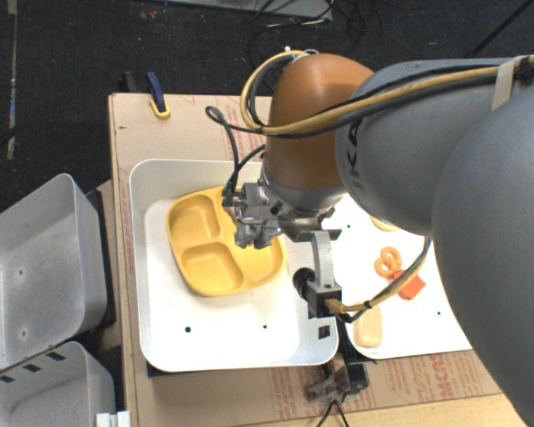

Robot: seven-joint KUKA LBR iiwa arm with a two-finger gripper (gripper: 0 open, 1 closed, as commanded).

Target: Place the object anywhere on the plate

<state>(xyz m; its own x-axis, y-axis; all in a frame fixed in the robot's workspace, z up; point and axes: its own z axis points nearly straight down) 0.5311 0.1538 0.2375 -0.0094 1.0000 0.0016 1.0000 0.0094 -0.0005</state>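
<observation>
A yellow sectioned plate (209,243) lies in the left white bin (160,327). My gripper (252,229) hangs over the plate's right side, by its divider. The wrist and arm cover it from above. In the right bin (427,327) lie an orange pretzel-shaped piece (389,261), a small orange block (411,287) and a pale tan oblong piece (368,329).
Another pale piece (384,225) peeks out by the arm in the right bin. Grey containers (36,256) stand off the bench at the left. A blue and yellow clamp (157,96) sits on the bench's far edge.
</observation>
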